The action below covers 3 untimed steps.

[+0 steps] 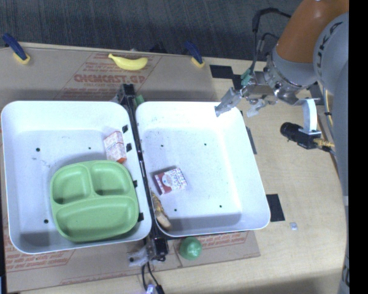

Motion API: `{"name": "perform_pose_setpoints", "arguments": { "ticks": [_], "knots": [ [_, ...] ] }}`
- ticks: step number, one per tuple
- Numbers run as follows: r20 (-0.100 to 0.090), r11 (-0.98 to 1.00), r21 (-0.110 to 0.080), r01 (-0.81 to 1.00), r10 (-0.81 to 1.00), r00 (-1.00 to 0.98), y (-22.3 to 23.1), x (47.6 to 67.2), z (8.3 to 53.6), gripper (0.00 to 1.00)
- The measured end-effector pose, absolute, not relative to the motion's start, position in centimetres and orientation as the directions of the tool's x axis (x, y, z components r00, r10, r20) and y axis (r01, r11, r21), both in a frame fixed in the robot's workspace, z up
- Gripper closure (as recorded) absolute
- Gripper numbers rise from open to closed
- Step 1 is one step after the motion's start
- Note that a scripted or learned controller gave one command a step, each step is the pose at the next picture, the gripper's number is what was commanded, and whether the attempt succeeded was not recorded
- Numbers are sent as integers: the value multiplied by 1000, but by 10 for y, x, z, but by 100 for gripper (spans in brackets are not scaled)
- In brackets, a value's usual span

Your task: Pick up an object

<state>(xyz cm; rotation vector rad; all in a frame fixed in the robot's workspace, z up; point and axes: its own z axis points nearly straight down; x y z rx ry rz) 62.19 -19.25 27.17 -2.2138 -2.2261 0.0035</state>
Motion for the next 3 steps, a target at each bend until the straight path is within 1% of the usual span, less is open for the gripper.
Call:
{"name": "perform_pose_setpoints", "arguments": {
  "ticks": [1, 2, 3],
  "knots": [
    [0, 6, -3, 1000, 1000, -6, -193, 622, 272, 0],
    [0, 6, -3, 1000, 1000, -6, -211, 580, 92, 0],
    [0, 10, -4, 1000, 1000, -10, -211, 580, 102, 100]
  ]
}}
